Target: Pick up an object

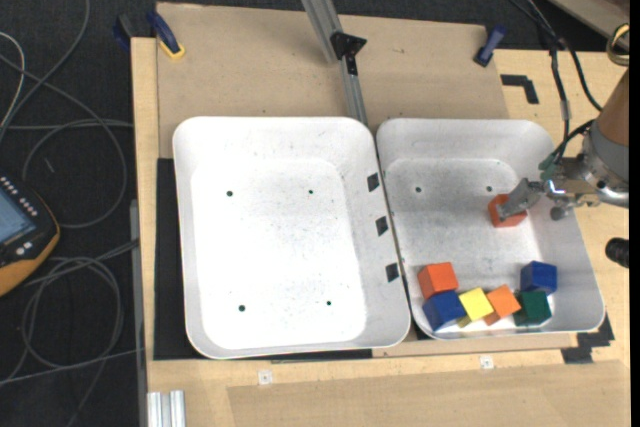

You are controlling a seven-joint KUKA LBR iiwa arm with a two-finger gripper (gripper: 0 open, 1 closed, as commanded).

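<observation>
Block (505,213), red-orange, sits mid right bin (470,140), apart from cube cluster (485,298) at near wall. Gripper (517,203) right at block; jaw state cannot tell. Block looks small, rigid, light, likely smooth; best pinched across opposite flat faces.

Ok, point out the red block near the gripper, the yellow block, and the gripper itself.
red block (507,214): camera view, its front face.
yellow block (474,304): camera view, its top face.
gripper (516,203): camera view, fingertips, above the red block.
</observation>
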